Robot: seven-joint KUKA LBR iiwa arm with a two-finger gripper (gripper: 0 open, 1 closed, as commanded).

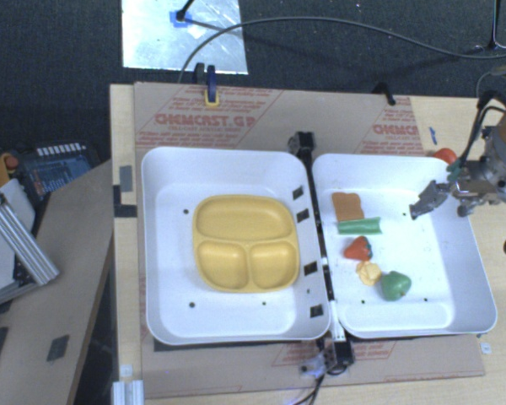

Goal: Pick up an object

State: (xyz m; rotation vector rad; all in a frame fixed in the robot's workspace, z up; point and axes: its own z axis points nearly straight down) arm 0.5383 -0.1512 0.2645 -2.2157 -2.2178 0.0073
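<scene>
approach step: gripper (pixel 427 199) hovers over the right bin (pixel 468 294), far right side, finger state indeterminate, nothing seen held. toy foods (green pepper (pixel 395 285) nearest) lie left of it; next move requires descent onto one.

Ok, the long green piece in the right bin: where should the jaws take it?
Probably across the middle of the green piece, coming straight down. It lies flat, running left to right, so its narrow width faces the bin's near and far sides. Watch the brown slab touching its far edge.

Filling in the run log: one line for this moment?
gripper above right bin | nothing held | five toy foods in bin | yellow tray left bin
</scene>
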